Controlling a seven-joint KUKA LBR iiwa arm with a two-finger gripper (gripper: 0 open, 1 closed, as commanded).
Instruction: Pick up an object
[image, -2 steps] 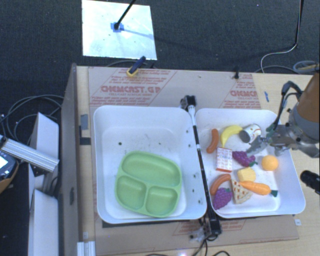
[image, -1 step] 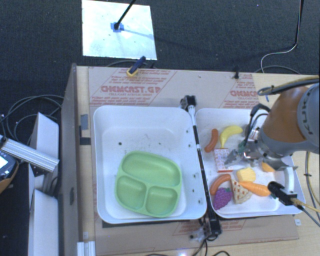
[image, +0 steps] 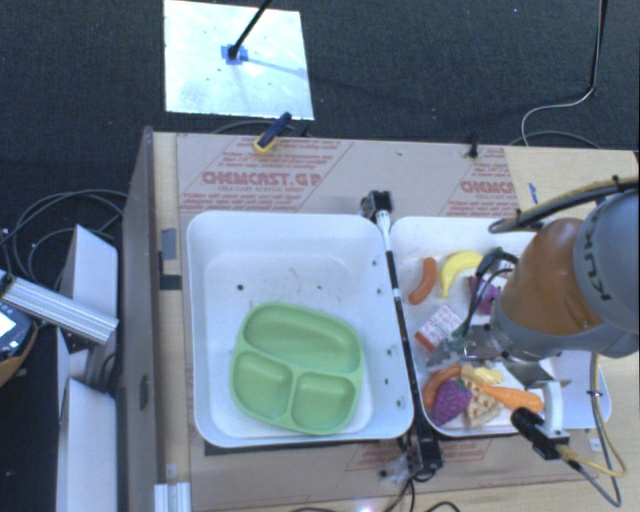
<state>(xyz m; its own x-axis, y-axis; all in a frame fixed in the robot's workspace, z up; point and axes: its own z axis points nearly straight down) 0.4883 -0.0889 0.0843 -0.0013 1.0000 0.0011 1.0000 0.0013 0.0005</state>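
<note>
1. The arm (image: 560, 285) reaches in over the right bin (image: 412, 240) and covers much of it.
2. The pincer (image: 470, 345) sits low among the toys, beside a pink and white block (image: 438, 325); whether it is open or closed cannot be told.
3. Near the bin's far wall lie a banana (image: 460, 267) and a small sausage (image: 424, 280).
4. At its near edge are purple grapes (image: 451, 400), a carrot (image: 512, 397) and a pizza slice (image: 483, 407), partly hidden by the arm.
5. The left bin (image: 215, 300) holds a green divided plate (image: 297, 367).
</note>
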